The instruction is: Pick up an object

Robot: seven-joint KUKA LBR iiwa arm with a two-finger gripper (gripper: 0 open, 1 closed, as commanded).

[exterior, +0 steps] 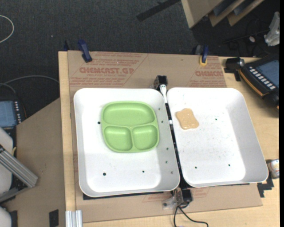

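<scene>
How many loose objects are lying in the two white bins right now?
2: a green divided plate in the left bin, and a tan flat piece near the right bin's upper left corner.

2 white bins (pixel 88 173) on bench (pixel 66 80)

We're looking down on a brown surface (pixel 133 66) printed with faded red lettering, and we see a blue clamp (pixel 84 51) gripping its far edge, a yellow one (pixel 203 55) further right. Beyond it lies dark carpet (pixel 88 22), a thin white cable (pixel 6 26) looping at far left. Light wood furniture (pixel 213 13) sits top right. Aluminium framing (pixel 17 170) angles in lower left. Lighting's even and soft, with no hard shadows.
</scene>
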